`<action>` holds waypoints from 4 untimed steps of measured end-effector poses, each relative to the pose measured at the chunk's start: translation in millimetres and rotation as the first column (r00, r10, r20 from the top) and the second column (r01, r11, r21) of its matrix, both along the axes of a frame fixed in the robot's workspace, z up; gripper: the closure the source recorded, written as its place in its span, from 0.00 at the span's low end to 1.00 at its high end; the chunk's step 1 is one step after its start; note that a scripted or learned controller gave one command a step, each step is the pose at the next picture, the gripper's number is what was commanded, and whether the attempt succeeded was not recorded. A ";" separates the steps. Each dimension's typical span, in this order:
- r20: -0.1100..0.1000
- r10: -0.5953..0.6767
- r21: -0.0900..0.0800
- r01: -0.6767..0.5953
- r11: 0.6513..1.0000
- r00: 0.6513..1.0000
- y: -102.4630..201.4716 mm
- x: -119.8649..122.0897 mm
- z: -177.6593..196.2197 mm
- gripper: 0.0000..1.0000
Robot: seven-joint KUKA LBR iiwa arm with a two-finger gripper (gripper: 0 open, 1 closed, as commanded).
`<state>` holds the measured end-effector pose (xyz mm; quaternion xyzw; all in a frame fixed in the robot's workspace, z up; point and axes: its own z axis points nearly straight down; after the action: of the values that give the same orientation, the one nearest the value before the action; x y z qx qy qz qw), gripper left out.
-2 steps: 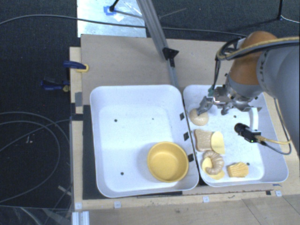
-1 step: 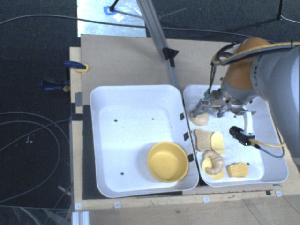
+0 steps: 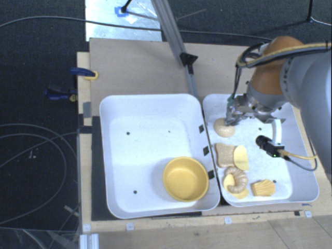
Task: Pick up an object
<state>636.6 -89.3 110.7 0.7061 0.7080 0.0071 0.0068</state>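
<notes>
Bread roll [image 3: 224, 128], pale and round, lies at the upper left of your right bin [image 3: 306, 183], with the gripper [image 3: 233, 116] directly above it, touching or nearly so. You cannot tell how the jaws stand. Below it sit a toast slice [image 3: 224, 154], a croissant [image 3: 236, 181] and a ridged chip [image 3: 263, 188]. A yellow bowl [image 3: 185, 178] rests in your left bin [image 3: 124, 139].

a tan bench [image 3: 140, 66] bears two white bins [image 3: 150, 113] side by side.
</notes>
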 end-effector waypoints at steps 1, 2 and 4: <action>-0.011 0.003 -0.001 -0.003 1.000 1.000 3.0 1.9 65.0 1.00; -0.011 0.004 -0.002 -0.004 1.000 1.000 1.3 13.6 122.7 1.00; -0.020 0.007 0.001 -0.007 1.000 1.000 50.3 -15.8 139.2 1.00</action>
<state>620.8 -38.9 249.9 0.7037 0.7105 0.0002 -0.0008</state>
